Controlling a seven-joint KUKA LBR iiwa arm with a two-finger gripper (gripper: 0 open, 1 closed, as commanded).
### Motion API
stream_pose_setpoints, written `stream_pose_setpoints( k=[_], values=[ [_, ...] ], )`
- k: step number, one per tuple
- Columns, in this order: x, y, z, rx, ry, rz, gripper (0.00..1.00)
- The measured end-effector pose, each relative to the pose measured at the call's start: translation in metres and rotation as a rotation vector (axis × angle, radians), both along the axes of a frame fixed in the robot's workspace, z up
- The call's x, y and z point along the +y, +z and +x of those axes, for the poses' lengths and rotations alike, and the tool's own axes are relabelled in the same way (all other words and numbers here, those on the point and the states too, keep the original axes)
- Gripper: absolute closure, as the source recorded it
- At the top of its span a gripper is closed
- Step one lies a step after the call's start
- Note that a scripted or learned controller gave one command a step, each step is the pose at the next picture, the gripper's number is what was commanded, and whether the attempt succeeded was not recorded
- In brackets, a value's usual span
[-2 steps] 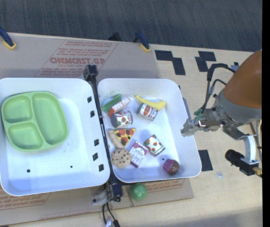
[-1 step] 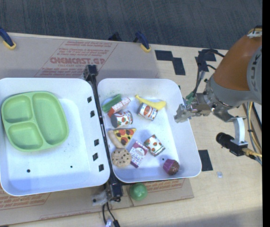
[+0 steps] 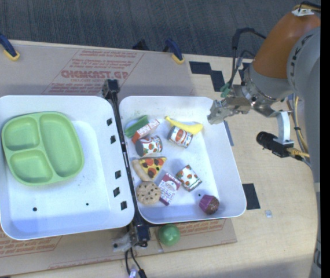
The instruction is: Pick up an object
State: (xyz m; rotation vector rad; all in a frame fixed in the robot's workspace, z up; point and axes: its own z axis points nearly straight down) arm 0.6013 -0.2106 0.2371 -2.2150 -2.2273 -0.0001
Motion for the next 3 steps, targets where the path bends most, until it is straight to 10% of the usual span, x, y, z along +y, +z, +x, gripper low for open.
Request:
stream_pose_setpoints(
  k=[1,2,3],
  values=[
    [0.0,-0.004,0.047,-0.001,0.0,-0.001,1.0],
    [0.053,0.052,-0.01,0.0,0.001,0.001,1.0],
    [0.031,0.027,-0.079,0.003,0.0,-0.001,1.0]
  ],
)
